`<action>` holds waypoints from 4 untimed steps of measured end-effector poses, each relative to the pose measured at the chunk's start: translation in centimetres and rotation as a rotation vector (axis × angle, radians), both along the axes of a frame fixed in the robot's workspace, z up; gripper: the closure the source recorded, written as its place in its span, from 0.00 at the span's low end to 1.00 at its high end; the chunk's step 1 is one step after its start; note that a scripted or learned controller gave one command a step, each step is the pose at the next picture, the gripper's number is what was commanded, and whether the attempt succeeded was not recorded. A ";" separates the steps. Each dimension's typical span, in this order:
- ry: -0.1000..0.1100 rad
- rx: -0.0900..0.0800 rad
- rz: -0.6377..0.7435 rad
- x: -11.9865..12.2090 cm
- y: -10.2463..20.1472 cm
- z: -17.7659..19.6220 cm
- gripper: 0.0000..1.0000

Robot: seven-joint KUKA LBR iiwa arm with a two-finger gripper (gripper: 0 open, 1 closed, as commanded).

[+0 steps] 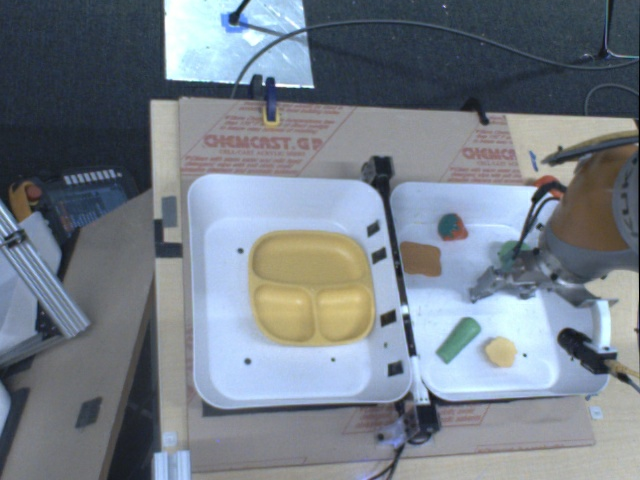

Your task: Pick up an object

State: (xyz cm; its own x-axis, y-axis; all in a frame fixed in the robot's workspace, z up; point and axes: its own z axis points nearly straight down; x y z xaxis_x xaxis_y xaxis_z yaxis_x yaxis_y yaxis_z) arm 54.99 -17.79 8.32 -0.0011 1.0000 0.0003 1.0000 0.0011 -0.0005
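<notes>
The right bin [470,378] holds a brown flat piece [421,259], a small green-and-orange object [453,227], a green cylinder [458,339] and a yellow lump [500,351]. My gripper [487,287] is low inside this bin near its middle, pointing left, with its metal fingers close to the bin floor. It sits right of the brown piece and above the green cylinder. A green patch [511,252] shows just behind the wrist. Nothing is visibly held between the fingers.
The left bin [215,368] contains a yellow three-compartment tray [310,286]. A black divider [392,288] runs between the bins. The grey arm with its orange band [600,208] enters from the right over the right bin's edge.
</notes>
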 end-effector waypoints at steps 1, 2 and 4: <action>-0.004 -0.001 0.000 0.1 -0.1 1.2 1.00; -0.004 -0.001 0.002 -0.3 0.2 5.7 1.00; -0.007 -0.002 0.004 0.1 0.0 15.4 1.00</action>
